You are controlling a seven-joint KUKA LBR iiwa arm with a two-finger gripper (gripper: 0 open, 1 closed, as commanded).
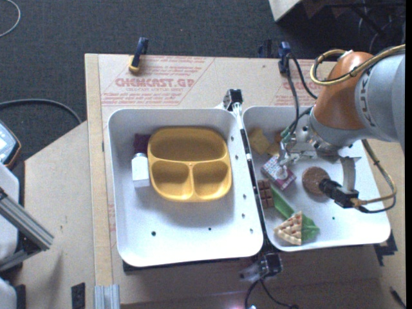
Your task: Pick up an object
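Observation:
My gripper (285,154) hangs over the left half of the right bin (360,227), reaching in from the right. Just below its tip lies a pink and white packet (277,170); whether it touches the packet I cannot tell. A tan piece (258,140) lies to the gripper's upper left. A round brown cookie (313,180) sits to its lower right. Nearer the front are a brown chocolate bar (264,192), a green pod (283,203) and a pizza slice (290,228) resting on a green leaf (310,228).
The left bin (174,237) holds a yellow divided plate (189,163), with a small white bottle (140,169) and a dark maroon thing (141,140) at its left side. The divider wall (248,166) between the bins runs close to the gripper's left.

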